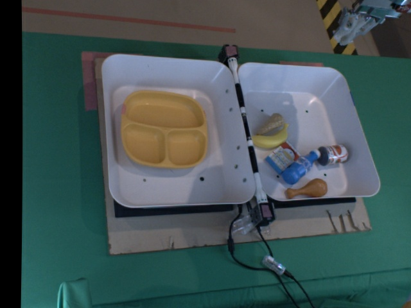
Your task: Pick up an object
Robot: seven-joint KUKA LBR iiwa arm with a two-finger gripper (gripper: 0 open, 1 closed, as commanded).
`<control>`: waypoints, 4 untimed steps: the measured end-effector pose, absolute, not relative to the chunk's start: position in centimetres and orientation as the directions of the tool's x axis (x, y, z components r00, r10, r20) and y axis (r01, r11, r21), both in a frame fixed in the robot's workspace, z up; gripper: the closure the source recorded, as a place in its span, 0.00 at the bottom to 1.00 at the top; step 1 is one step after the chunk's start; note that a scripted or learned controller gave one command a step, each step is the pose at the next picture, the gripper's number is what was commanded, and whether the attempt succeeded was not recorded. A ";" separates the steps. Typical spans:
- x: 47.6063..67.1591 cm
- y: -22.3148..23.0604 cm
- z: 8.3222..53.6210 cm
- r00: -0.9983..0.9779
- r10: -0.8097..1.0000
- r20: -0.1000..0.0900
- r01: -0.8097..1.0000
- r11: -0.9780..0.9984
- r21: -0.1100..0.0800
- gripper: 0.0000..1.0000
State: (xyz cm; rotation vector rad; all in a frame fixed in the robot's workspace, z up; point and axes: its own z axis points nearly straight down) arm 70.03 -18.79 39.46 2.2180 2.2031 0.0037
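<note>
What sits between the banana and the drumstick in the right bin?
In the camera view, a blue bottle and a small packet beside it lie between the banana and the drumstick.

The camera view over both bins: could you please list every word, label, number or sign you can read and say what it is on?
No text is readable.
Small packet in the right bin: red and blue print, too blurred to read.
Blue bottle: no legible label.
Small jar: label too small to read.
Floor stripes: yellow-black hazard marking, no words.

Dim, soft, slightly hazy overhead view.
Mild glare is seen on the two shallow white plastic bins (225, 76); faint shadows are cast beneath them.
</note>
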 end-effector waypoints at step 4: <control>70.0 -18.8 39.7 0.008 1.000 -0.009 1.000 -0.008 0.013 1.00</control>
